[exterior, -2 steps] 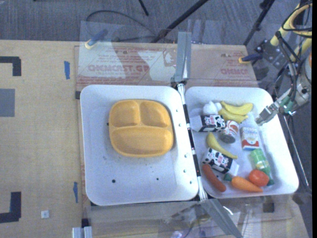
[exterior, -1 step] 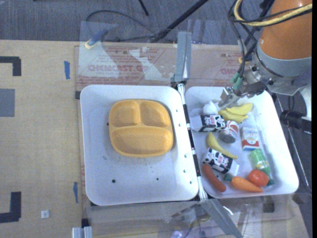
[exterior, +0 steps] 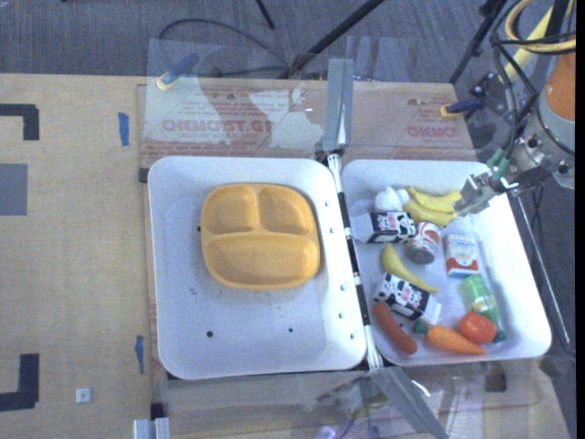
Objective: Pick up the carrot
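Yellow divided plate in left bin; bananas right.

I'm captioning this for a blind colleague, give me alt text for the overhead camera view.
The gripper hangs over the far edge of the right bin, near a bunch of bananas, while the carrot lies at that bin's near edge beside a tomato. The left bin holds a yellow divided plate.

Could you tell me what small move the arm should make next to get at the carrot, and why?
Probably swing the pincer toward the near end of the right bin. It hovers by the bananas at the far end, while the carrot lies at the near edge, beside the tomato.
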You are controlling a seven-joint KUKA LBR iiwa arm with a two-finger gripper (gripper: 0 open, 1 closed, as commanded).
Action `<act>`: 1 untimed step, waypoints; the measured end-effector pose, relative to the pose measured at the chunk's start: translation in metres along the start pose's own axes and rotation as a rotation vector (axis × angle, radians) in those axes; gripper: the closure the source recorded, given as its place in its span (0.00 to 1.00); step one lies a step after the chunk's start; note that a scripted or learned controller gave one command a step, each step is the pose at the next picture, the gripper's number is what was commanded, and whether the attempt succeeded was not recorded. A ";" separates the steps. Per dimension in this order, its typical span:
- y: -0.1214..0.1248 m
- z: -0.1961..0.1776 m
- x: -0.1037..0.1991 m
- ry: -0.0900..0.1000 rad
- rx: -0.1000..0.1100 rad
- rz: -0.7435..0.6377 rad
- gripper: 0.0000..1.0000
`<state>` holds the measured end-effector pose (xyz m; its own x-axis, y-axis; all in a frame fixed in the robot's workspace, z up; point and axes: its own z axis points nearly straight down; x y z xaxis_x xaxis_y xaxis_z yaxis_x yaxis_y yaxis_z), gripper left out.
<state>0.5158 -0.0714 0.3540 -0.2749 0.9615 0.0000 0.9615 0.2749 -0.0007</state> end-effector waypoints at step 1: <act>0.009 -0.012 0.027 -0.002 -0.005 0.071 1.00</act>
<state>0.5166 -0.0431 0.3657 -0.2057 0.9786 -0.0022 0.9786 0.2057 0.0048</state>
